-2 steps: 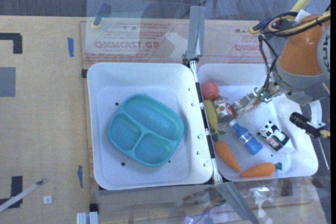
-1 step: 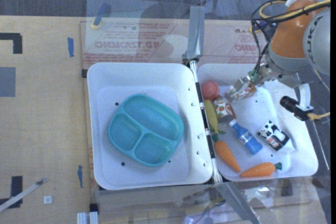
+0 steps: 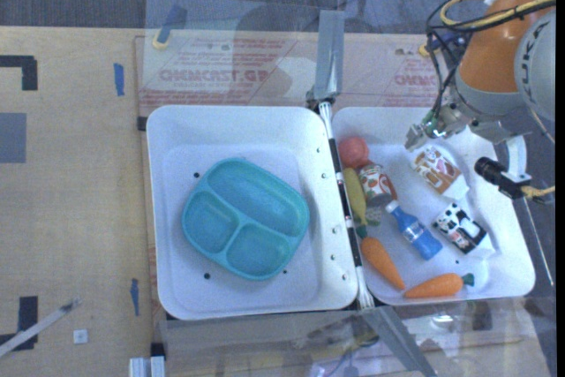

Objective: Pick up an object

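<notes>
1. Right bin [image 3: 516, 274]: bare floor shows along its upper and right sides; the items crowd its left and lower parts.
2. Claw [image 3: 425, 131] hangs over the bin's upper part; open or closed, cannot tell. Snack packet [image 3: 438, 169] lies just below it.
3. Same bin: tomato [image 3: 353, 150], can [image 3: 377, 184], banana [image 3: 355, 197], blue bottle [image 3: 413, 231], two carrots [image 3: 383, 263], black-and-white carton [image 3: 459, 228].
4. Left bin [image 3: 172, 146]: teal divided plate [image 3: 245, 217].

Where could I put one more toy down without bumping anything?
Left bin: bare floor all around the teal plate, widest along the top. Right bin: crowded; carrots, bottle, corn and cartons sit close, leaving a small gap at the top between the red ball and the gripper.
</notes>
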`<state>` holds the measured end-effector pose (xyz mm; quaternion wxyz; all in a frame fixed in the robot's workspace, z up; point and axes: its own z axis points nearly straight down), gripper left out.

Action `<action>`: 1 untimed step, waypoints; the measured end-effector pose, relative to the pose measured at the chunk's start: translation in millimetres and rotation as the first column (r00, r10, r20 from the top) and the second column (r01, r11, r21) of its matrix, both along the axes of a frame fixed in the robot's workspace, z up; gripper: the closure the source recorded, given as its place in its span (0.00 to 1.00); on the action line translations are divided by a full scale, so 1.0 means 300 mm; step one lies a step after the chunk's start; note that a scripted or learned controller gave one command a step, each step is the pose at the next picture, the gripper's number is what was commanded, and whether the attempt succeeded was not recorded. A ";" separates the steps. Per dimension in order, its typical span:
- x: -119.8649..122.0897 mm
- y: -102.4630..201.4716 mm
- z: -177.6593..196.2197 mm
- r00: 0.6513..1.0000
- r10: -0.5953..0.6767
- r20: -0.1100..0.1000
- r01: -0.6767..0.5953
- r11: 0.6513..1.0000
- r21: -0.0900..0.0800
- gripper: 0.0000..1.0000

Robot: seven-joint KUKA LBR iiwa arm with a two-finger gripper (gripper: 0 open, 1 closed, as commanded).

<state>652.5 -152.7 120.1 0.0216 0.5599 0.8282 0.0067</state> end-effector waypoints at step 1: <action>-0.013 0.130 0.291 0.996 -0.083 -0.039 0.083 0.996 0.012 1.00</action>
